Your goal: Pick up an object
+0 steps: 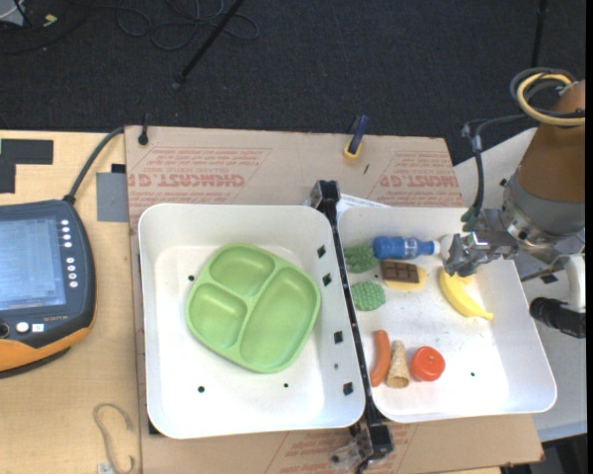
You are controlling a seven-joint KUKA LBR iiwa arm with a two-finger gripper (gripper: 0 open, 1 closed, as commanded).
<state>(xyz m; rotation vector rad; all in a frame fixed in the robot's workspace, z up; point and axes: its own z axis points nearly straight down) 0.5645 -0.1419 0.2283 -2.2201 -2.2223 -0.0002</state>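
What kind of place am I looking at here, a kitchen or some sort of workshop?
Most likely a robotics lab bench, not a kitchen. The food in the right bin, like the banana, looks like toys; a robot arm reaches in, a handheld control screen lies beside the bins, and cables trail behind.

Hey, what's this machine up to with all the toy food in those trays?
A robot arm reaches in from the right, and its gripper hangs over the right bin, just above the top end of a banana. Nothing shows between its fingers, so no object looks picked up yet. A blue bottle, a carrot and a tomato also lie in that bin. The left bin holds a green divided plate.
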